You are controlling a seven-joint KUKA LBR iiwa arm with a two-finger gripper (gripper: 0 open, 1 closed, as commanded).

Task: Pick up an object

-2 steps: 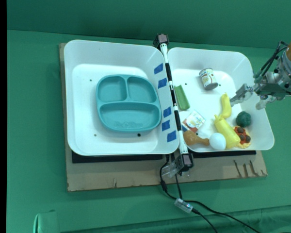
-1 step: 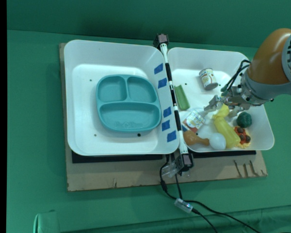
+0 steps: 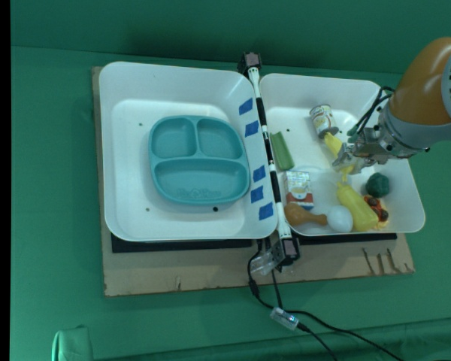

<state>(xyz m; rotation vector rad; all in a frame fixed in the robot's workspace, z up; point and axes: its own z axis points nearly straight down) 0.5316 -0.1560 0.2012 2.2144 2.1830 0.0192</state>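
Note:
My gripper [image 3: 347, 159] hangs low over the right bin [image 3: 402, 220], just above its middle. A small yellow piece [image 3: 333, 143] lies right beside it on the left, touching or nearly so. A longer yellow fruit [image 3: 356, 206] lies just below it. Around these sit a small tin can [image 3: 322, 119], a dark green ball [image 3: 377, 184], a red-and-dark cluster [image 3: 376, 206], a white egg [image 3: 340, 219], a brown drumstick [image 3: 304, 216], a small carton [image 3: 299, 188] and a green stick [image 3: 282, 149]. The wrist hides what is directly under the gripper.
The left bin [image 3: 128, 96] holds a teal divided plate [image 3: 198, 160]. A ridge with blue tape tags [image 3: 259, 174] separates the two bins. Cables [image 3: 286, 318] trail off the cardboard base at the front. The arm's orange band [image 3: 428, 70] rises at the right.

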